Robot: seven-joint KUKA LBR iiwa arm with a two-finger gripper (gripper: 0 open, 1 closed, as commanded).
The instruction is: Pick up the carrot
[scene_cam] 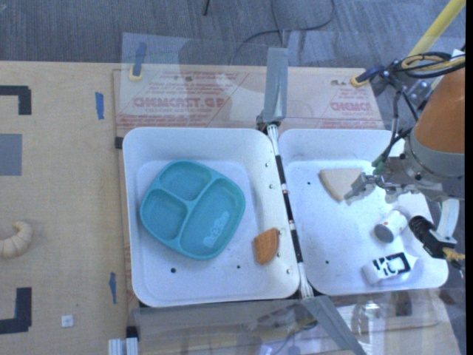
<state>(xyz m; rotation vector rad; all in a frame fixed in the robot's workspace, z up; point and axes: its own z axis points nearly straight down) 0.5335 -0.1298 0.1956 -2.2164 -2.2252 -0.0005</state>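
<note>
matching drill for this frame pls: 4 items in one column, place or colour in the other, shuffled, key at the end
Items:
1. divided plate
2. orange piece
3. tan wedge
4. croissant-like piece

Places or colours:
A. on the bench, outside both bins, far left of the view
B. teal, in the left bin
C. in the right bin, just left of the gripper
D. in the left bin, near its lower right corner

Pairs: 1-B, 2-D, 3-C, 4-A
</note>
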